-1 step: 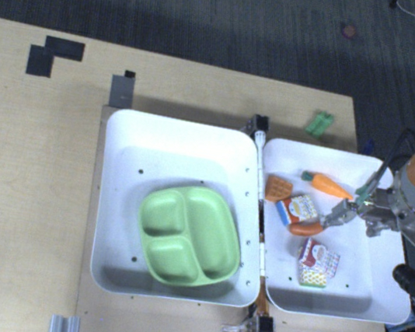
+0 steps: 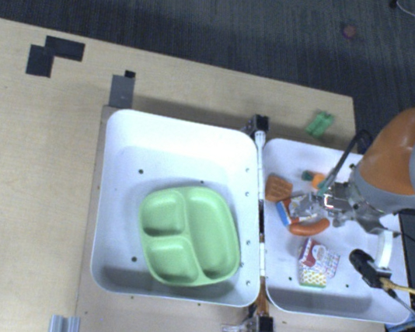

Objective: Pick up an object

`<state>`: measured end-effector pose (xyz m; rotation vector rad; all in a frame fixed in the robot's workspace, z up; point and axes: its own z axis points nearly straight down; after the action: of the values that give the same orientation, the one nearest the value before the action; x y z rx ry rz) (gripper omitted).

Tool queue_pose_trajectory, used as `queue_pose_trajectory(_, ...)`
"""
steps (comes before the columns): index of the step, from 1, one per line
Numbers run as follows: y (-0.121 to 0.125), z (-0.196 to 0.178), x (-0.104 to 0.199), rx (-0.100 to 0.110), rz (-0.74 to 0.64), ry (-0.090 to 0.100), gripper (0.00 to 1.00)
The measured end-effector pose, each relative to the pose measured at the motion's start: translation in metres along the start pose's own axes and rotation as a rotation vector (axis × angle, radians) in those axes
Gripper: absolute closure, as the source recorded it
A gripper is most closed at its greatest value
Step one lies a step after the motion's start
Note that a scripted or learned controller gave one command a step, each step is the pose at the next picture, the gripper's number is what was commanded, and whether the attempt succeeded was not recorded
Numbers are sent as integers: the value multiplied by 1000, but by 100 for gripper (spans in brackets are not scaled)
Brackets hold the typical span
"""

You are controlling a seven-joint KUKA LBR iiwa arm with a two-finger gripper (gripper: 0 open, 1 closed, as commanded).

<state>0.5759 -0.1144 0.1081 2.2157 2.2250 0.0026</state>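
**Even overhead light, soft focus**

The scene is fairly bright and evenly lit from above. The white bins (image 2: pixel 188 138) look a little washed out, with a soft grey shadow along the near inner wall of each. The green tray (image 2: pixel 190 235) casts only a faint shadow. The dark floor (image 2: pixel 217 13) at the top is dim and grainy. Focus is soft all over; small items in the right bin are blurred and hard to read. No strong glare shows.
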Motion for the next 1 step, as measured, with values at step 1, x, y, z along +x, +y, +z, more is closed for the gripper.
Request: queue_pose_trajectory(1, 2, -11, 1, -5, 0, 0, 100)
